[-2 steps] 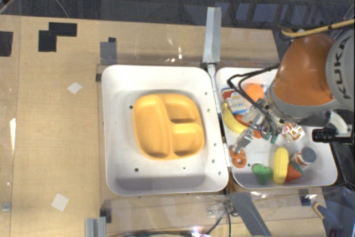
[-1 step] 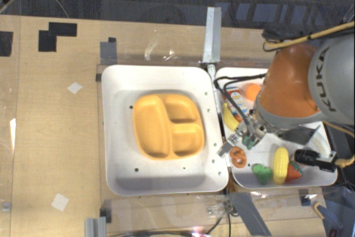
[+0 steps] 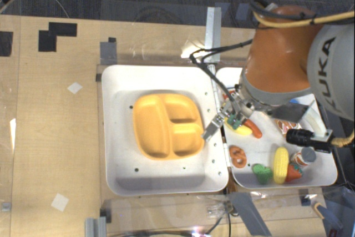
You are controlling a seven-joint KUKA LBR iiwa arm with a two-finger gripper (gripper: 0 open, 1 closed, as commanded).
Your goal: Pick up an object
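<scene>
My gripper point(image 3: 217, 124) hangs low over the wall between the two bins, reaching in from the right under the orange wrist band. Its grey tip lies over the right edge of the left bin point(image 3: 116, 119), next to a yellow divided tray point(image 3: 166, 125). Just right of the gripper, in the right bin point(image 3: 333, 175), lie a small yellow and green piece point(image 3: 239, 129) and an orange carrot point(image 3: 254, 129). I see nothing between the fingers.
At the front of the right bin lie a brown pretzel point(image 3: 238, 156), a yellow corn cob point(image 3: 281, 164), a green piece point(image 3: 262, 173), a red piece point(image 3: 294, 173) and a small can point(image 3: 307, 156). The arm hides the back of that bin.
</scene>
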